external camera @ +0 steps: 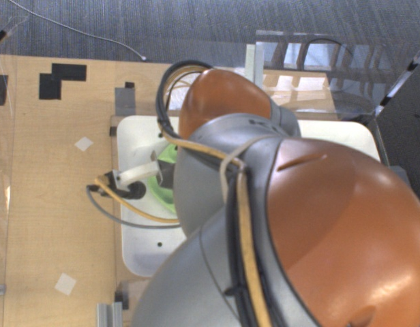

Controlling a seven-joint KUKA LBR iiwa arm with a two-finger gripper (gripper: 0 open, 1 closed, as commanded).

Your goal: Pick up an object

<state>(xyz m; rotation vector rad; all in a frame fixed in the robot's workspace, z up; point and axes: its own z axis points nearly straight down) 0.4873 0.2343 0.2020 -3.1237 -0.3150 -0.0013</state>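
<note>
Wooden bench top (53,203) fills the left side, pale and bare apart from black blocky markers (62,79) near its far edge and two small pale square tags (84,143) lying flat on the wood. A thin grey cable (67,24) runs across the dark ribbed floor beyond the bench.

Moving right, the left white bin (138,251) shows its rounded near-left corner and left wall. Over that left wall a yellow and grey hose bundle (128,206) loops out past the rim and curves back toward the arm, ending at a black fitting with a short white cylinder (136,175) beside it.

Just right of that fitting, inside the left bin, lies a bright green object (166,182). What shows of it is a curved, smooth, glossy lime-green strip, part near the bin floor and part higher up by the arm's edge; its full shape cannot be told. No writing or label can be read on it. It sits directly against the spot where the arm's lower end goes down, but whether anything touches it cannot be told.

Grey and orange arm (298,223) covers the middle and right of the view, its big orange domes hiding the gripper end, so whether the jaws are open or closed cannot be told. Behind it the right white bin (346,131) shows a strip of its far rim.
</note>
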